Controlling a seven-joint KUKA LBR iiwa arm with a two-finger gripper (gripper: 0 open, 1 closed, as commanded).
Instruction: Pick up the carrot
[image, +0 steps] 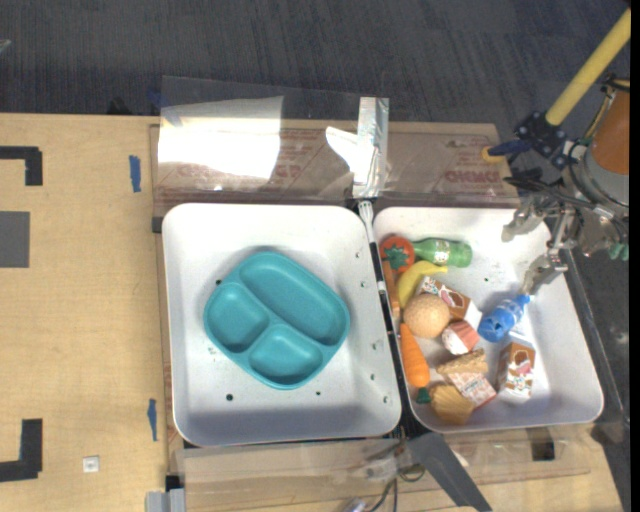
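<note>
Carrot (413, 360): slim, orange, tapered

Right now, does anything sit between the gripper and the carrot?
Yes. The gripper hangs over the right bin's upper right, while the carrot lies along its left wall. The blue bottle and a small carton lie between them.

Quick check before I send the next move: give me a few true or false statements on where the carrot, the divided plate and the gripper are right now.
1. The carrot lies in the right bin, along its left wall. True.
2. The teal divided plate sits in the right bin. False: it is in the left bin.
3. The gripper is over the right bin's upper right corner. True.
4. The gripper holds the carrot. False: the carrot lies apart from it, across the bin.
</note>
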